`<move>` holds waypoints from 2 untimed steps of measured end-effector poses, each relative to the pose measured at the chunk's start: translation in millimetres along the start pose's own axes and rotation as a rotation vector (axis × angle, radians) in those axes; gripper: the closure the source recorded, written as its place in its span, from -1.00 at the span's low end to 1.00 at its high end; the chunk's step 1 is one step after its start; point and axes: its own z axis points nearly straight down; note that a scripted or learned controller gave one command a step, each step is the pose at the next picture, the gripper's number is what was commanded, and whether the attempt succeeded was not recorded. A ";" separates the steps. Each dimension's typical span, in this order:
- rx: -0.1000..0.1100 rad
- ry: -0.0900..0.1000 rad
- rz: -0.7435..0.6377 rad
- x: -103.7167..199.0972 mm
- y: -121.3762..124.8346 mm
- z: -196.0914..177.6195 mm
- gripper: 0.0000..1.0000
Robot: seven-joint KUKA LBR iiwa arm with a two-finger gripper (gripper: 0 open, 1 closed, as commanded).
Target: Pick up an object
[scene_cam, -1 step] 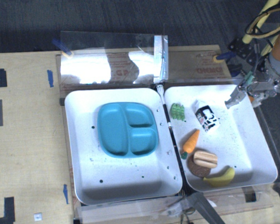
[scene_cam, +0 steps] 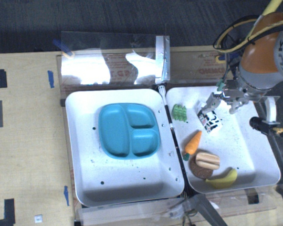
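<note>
My gripper [scene_cam: 222, 105] hangs over the back of the right bin [scene_cam: 259, 155], its two fingers spread apart and open with nothing between them. A small black-and-white toy [scene_cam: 210, 121] lies on the bin floor just below the left finger [scene_cam: 209, 102]; I cannot tell whether they touch. Left of it sits a green ridged piece [scene_cam: 179, 112]. An orange carrot [scene_cam: 193, 143] lies slanted near the bin's left wall. In front of it are a brown and tan sandwich-like toy [scene_cam: 205, 163] and a yellow banana [scene_cam: 222, 178].
The left bin [scene_cam: 88, 175] holds a blue divided plate [scene_cam: 129, 130]. A clear plastic sheet [scene_cam: 110, 64] stands behind it. Cables and the arm's orange band [scene_cam: 260, 55] rise at the right, over the right bin's far corner.
</note>
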 end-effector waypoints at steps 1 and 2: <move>-0.013 -0.003 0.079 11.2 41.9 99.7 -1.00; -0.013 -0.003 0.078 11.0 42.1 89.7 1.00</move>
